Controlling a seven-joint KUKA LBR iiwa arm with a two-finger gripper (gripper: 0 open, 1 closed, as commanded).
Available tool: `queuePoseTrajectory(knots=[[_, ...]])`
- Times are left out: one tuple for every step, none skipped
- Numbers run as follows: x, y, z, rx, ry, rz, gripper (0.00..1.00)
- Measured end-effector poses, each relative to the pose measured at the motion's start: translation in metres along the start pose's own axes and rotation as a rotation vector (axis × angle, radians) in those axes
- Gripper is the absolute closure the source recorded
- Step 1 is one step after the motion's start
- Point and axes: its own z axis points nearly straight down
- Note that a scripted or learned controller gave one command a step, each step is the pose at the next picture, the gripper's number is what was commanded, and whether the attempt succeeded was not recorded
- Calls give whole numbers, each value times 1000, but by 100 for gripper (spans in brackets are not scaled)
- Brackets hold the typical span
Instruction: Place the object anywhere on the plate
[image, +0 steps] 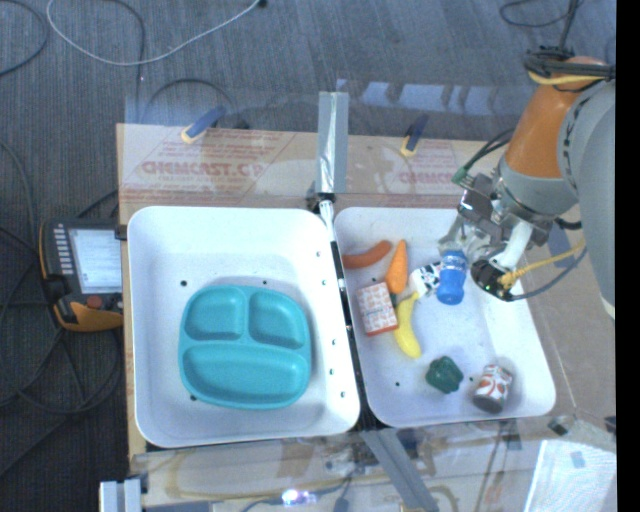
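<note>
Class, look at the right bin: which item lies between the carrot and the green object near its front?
In the camera view, the banana lies between the carrot and the green object, in the right bin.

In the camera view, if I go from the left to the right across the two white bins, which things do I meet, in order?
Teal plate → red and white box → yellow banana → green object → red and white can. The sausage, carrot and blue bottle overlap these in position, so I leave them out.
</note>
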Motion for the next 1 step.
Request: queuePoseTrajectory(knots=[[84,-60,30,5,5,246,100]])
